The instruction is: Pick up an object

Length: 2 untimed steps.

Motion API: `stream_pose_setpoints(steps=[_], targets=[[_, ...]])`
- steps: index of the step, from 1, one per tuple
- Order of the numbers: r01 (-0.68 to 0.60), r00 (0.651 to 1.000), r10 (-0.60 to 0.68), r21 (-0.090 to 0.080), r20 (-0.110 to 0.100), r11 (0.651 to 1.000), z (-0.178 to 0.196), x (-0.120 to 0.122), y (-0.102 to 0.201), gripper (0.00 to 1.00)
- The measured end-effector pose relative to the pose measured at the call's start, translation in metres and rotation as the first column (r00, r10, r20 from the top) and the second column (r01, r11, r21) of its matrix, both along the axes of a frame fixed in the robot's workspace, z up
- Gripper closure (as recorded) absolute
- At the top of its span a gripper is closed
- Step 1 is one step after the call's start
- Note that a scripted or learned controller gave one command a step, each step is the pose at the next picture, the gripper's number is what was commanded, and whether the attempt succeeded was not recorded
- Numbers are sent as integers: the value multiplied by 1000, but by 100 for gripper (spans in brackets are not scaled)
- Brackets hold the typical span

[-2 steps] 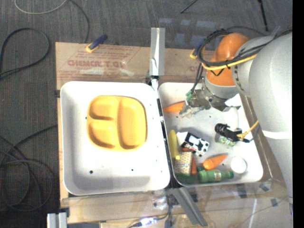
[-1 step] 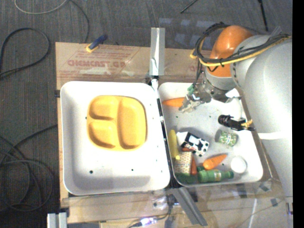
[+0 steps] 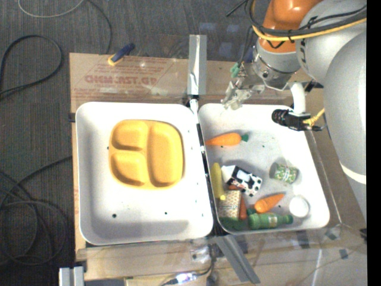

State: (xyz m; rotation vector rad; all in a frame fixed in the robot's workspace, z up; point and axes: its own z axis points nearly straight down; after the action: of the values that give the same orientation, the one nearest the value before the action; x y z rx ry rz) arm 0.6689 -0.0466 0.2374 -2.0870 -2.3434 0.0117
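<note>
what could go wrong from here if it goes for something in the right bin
1. The gripper hangs over the far rim of the right bin, so a straight descent could hit the rim rather than any object.
2. The toys in the near corner are packed together: the green bottle, small carrot and cow toy touch or nearly touch, so fingers may jam or grab two.
3. The big carrot lies alone, but being round it could roll away.
</note>
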Motion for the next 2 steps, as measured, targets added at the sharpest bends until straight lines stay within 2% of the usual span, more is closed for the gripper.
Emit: stream_pose_setpoints(steps=[1,2], targets=[[0,1000,0,-1,-1,1000,0,0,0,0],[-63,998,63,2,-2,998,-134,-25,-75,0]])
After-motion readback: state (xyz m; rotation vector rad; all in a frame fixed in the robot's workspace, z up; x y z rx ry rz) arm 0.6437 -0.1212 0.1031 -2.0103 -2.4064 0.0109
